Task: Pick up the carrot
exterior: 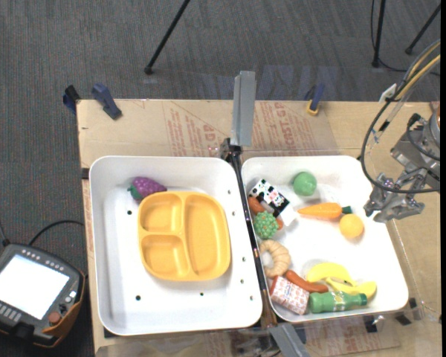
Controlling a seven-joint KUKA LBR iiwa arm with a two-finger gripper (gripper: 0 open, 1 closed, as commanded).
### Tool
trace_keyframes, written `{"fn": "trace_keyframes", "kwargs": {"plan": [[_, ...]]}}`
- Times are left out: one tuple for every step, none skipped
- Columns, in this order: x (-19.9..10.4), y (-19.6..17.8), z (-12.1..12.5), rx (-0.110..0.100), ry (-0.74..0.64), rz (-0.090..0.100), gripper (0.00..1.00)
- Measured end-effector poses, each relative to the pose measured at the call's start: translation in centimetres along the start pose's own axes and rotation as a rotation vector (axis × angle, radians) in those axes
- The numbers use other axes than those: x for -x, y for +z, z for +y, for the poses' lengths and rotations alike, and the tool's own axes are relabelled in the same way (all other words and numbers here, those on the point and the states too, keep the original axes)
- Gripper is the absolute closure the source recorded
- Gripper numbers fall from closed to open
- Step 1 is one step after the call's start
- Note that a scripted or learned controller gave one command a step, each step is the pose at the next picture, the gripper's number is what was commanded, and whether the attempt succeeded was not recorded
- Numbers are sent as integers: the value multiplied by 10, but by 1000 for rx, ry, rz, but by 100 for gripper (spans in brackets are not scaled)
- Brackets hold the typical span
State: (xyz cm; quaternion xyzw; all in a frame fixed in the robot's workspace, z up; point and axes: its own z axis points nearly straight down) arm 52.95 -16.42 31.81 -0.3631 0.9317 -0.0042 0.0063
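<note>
Camera view puts the carrot in the right bin, long axis pointing across toward the tool hovering just past that bin's right rim, its grip impossible to tell.

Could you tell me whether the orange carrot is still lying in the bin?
Yes: the orange carrot lies flat in the right white bin, apart from the gripper.

A cardboard-covered bench carries two white bins, left and right, seemingly touching at the middle.
</note>
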Motion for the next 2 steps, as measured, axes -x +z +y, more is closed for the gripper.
{"fn": "trace_keyframes", "kwargs": {"plan": [[117,100,72,25,56,11,100],[109,2,-5,9,-181,-1,100]]}}
